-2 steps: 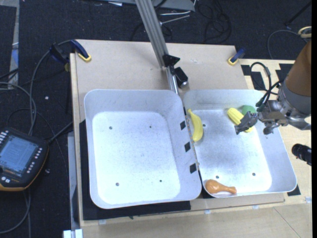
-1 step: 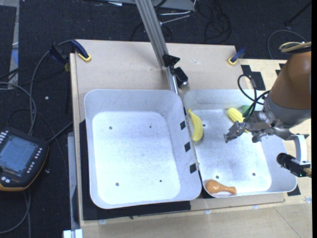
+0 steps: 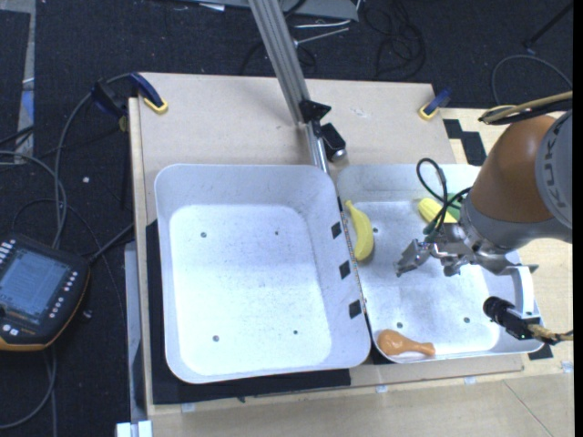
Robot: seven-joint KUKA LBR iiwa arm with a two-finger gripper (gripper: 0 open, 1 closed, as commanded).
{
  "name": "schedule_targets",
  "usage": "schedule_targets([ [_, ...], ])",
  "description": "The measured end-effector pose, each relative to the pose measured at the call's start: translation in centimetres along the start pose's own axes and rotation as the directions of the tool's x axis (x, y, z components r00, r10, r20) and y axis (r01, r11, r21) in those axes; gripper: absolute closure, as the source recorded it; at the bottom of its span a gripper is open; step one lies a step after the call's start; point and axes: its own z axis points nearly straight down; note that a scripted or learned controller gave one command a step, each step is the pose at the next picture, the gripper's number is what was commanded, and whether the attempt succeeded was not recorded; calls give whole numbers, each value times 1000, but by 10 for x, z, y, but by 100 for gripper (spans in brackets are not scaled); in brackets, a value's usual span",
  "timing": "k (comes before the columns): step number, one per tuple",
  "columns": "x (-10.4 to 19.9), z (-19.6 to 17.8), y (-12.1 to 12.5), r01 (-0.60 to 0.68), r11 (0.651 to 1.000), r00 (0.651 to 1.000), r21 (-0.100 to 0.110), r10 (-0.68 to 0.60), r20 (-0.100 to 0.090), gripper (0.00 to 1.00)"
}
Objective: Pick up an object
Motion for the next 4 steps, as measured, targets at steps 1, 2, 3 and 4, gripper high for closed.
schedule_targets([
  [1,0,42,0,0,1000,1000,-3,0,1,0],
  [2,0,31,0,-1,1000,1000,-6,1,1,100],
  [3,-3,-16,9,0,1000,1000,-9,0,2,100],
  [4,-2,-68,10,0,1000,1000,-10,0,2,100],
])
